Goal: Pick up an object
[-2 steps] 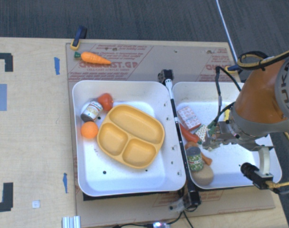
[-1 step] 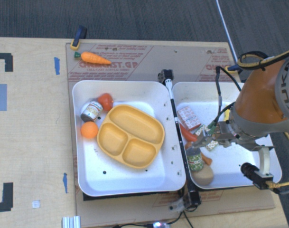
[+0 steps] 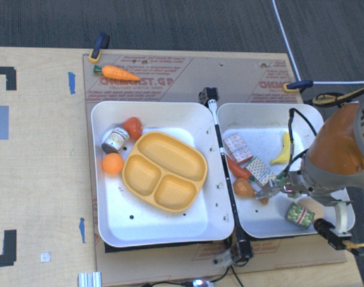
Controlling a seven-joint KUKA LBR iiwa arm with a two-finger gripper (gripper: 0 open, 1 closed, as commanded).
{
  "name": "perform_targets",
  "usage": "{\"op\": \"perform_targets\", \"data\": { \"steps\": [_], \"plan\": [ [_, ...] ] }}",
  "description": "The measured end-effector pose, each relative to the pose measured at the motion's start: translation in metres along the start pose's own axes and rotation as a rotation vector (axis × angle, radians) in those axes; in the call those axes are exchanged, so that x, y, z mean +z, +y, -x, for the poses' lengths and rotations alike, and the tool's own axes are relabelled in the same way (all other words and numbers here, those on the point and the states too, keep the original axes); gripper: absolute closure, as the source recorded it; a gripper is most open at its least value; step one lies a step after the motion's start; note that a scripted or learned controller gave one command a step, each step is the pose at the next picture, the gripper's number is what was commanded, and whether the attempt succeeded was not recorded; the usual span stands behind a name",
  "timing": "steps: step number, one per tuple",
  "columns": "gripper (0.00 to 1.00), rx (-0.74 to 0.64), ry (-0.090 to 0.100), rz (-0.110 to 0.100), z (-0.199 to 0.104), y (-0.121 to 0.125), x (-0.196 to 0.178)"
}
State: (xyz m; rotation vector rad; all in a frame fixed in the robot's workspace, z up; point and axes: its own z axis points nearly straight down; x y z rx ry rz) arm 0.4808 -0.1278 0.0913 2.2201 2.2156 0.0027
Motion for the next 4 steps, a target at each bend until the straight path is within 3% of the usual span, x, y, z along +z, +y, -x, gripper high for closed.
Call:
{"op": "perform_targets", "data": {
  "steps": [1,2,3,4],
  "plan": [
    [0.0,0.0,-0.002,0.006,-0.029,0.002,0.003],
    [1.0,-0.001,0.0,0.012,-0.03,0.004,-0.009],
    [1.0,-0.004,0.002,-0.002,-0.068,0.021,-0.212],
    [1.0,-0.003,0.003,-0.007,-0.111,0.033,-0.138]
  ]
}}
